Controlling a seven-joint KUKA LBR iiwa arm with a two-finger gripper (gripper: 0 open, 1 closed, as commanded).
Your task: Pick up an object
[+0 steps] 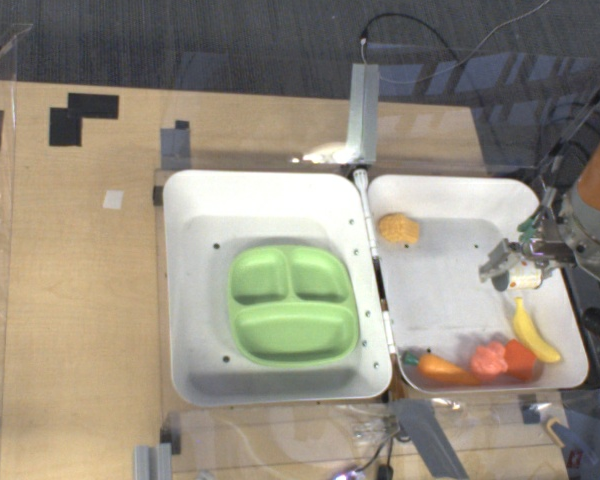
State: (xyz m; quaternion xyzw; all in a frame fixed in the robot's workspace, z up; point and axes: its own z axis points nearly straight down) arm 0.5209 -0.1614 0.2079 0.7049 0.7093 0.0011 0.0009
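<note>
My gripper (510,266) hangs over the right side of the right bin (440,288), just above the upper tip of a yellow banana (536,334). Along that bin's front edge lie an orange carrot (442,368), a pink lumpy item (489,359) and a red-orange item (521,357). Near the bin's back left corner sits a tan round piece of food (399,229), well apart from the gripper. Nothing is clearly seen held.
The left bin (195,268) holds a green divided plate (292,303). A metal post (364,118) stands behind the seam between the bins. Bare white floor lies in the middle of the right bin. Black cables run at the back right.
</note>
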